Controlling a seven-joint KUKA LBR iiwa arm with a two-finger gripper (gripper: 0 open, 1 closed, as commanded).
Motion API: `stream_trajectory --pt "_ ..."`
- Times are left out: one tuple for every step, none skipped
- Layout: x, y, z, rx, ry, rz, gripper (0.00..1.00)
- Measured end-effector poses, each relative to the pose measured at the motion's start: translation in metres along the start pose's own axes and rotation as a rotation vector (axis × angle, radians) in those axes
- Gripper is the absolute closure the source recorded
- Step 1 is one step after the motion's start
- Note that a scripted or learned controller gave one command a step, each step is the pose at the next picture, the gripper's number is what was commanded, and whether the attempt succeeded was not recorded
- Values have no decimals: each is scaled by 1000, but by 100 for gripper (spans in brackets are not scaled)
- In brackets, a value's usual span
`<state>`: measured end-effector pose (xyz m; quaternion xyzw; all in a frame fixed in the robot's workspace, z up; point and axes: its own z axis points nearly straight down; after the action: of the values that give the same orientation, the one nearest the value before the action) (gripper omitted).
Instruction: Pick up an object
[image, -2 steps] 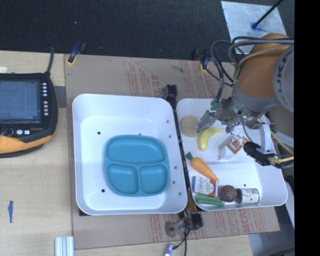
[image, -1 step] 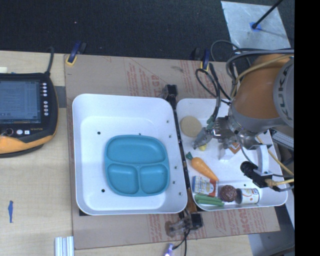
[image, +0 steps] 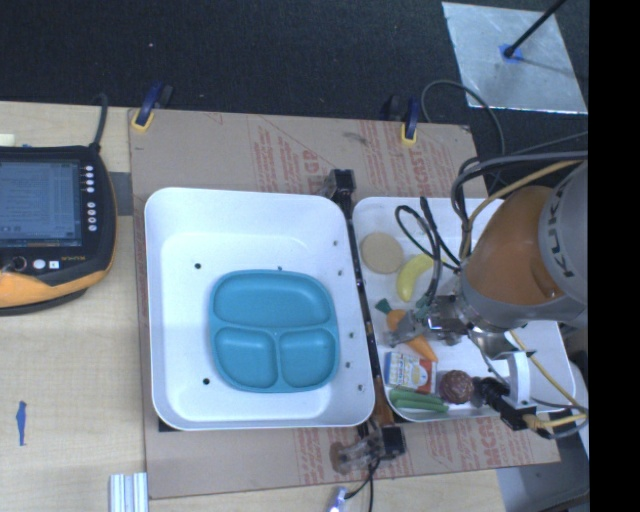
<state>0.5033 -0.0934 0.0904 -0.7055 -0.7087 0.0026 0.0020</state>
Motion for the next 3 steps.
stream_trajectory --pt "-5 66 -2 -4 1 1 0" --pt "67 36 -102 -5 2 -1 0" --pt "22 13 -101 -3 0 2 0"
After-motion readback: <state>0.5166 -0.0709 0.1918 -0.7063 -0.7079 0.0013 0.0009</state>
